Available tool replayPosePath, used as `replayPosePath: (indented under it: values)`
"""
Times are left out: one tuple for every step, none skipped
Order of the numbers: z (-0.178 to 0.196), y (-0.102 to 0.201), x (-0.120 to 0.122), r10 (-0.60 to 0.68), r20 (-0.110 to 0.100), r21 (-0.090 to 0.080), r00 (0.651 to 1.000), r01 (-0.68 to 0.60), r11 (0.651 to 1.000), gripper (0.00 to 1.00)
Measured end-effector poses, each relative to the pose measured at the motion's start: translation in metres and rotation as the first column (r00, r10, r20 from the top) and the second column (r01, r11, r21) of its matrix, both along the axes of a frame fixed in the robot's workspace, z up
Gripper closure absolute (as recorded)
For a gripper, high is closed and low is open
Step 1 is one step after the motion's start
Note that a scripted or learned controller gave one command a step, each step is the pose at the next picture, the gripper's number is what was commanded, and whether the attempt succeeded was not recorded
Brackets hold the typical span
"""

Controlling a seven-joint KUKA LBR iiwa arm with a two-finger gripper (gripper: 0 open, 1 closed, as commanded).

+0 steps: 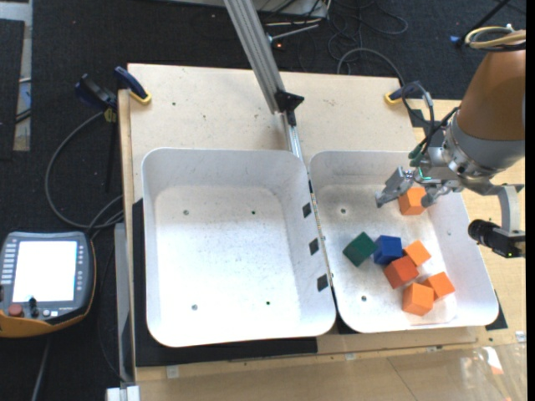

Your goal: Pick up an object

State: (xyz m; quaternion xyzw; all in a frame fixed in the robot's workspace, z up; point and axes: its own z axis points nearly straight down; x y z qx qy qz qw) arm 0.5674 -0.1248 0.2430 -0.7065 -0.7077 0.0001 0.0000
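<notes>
1. Two shallow white bins sit side by side on the bench [217, 111]; the left bin [226, 245] has its whole floor open, while the right bin [351, 190] has free floor mainly at its 9 to 11 o'clock portion.
2. The gripper [411, 192] hangs over the right bin's upper area, near its 1 o'clock rim, its fingers closed around an orange cube [411, 201].
3. That cube is squat with no clear long axis; it sits turned, one corner pointing toward 6 o'clock.
4. A cluster lies toward the bin's 5 o'clock corner: a green cube [360, 248], a blue cube [388, 249] touching it, and four more orange blocks [418, 284] close to the rim.
5. The bench is pale speckled board on a dark floor; a slanted metal rail [255, 40] runs in from 12 o'clock, and a teach pendant [46, 282] lies at 9 o'clock.
</notes>
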Motion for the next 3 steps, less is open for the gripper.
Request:
replayPosePath:
  values:
    - [-0.043,0.044,-0.071,-0.001,-0.009,0.004,1.0,0.001,1.0,0.0]
    - [-0.03,0.042,-0.067,-0.001,0.002,0.0,1.0,0.001,1.0,1.0]
    - [0.001,0.086,-0.028,0.006,0.005,0.001,1.0,-0.006,1.0,1.0]
